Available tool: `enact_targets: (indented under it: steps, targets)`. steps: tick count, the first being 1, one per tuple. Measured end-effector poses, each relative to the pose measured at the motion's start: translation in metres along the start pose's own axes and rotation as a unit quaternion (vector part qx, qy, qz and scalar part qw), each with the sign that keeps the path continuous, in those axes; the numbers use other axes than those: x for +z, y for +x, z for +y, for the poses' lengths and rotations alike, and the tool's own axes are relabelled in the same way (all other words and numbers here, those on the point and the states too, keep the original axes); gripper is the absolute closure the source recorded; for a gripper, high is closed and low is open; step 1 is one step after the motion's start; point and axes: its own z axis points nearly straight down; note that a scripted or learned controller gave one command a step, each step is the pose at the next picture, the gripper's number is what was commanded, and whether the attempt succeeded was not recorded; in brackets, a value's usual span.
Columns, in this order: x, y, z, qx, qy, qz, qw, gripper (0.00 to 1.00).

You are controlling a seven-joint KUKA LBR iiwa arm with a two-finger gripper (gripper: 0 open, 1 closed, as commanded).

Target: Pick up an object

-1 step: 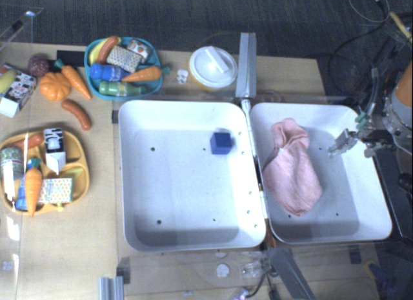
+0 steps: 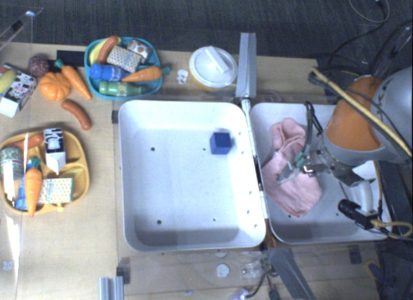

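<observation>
Nearest the lens stands the arm (image 2: 381, 108) itself, its grey body and orange band rising high over the right bin (image 2: 322, 231). Below it the gripper (image 2: 292, 166) reaches down onto the pink cloth (image 2: 290, 186), a crumpled heap lying directly under and around the fingertips. Whether those tips are spread, closed or pinching fabric cannot be told from this slant; the metal parts blur into the folds, so no claim of a hold is safe.

As a judgement, the step in hand is the grasp on the cloth, the thing closest to the tool. To do it well, the tips should sink into a raised fold rather than a flat stretch, since a thin layer pressed against the bin floor tends to slip out on closing. The thicker bunch just beneath the gripper, toward the near end of the heap, looks the better bite. Closing fully before lifting, then rising straight up, would keep the fabric from dragging against the divider (image 2: 255, 163) that lies just beyond the cloth on the side away from the arm.

Farther out past that divider, well apart from the tool, a small blue block (image 2: 221, 142) sits alone in the left bin (image 2: 148, 228); it is a harder reach and a smaller target. Toy food in a blue bowl (image 2: 122, 90) and a yellow tray (image 2: 80, 182) lies farthest off, on the bench outside both bins.
</observation>
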Motion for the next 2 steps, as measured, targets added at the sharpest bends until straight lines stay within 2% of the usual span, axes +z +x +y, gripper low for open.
enact_targets:
  steps: [1, 2]
  targets:
    - [0.005, -0.023, 0.002, 0.118, -0.004, 0.0, 0.993, 0.0]
    - [0.006, -0.033, 0.061, 0.027, -0.003, -0.001, 0.9996, 0.0]
